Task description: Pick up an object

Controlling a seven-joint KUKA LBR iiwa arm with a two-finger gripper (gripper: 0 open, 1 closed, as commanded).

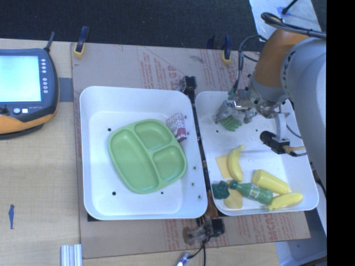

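Note:
My gripper [228, 113] hangs low over the far left part of the right bin [209, 105]. Directly under it, touching or nearly so, lies a small ridged green piece [231, 123]. Whether that piece is gripped cannot be made out. Nearer the front of the same bin lie a yellow banana [236, 162], a pale yellow slice [222, 165], a green bottle [253, 192], a dark green lump [220, 190] and two yellow oblong pieces [270, 180] [285, 200].
The left bin [100, 104] holds a green divided plate [147, 155] and a small red-and-white can [177, 126] at its right wall. A control pendant [22, 90] rests on the bench at far left. The grey arm [302, 87] covers the right bin's far right corner.

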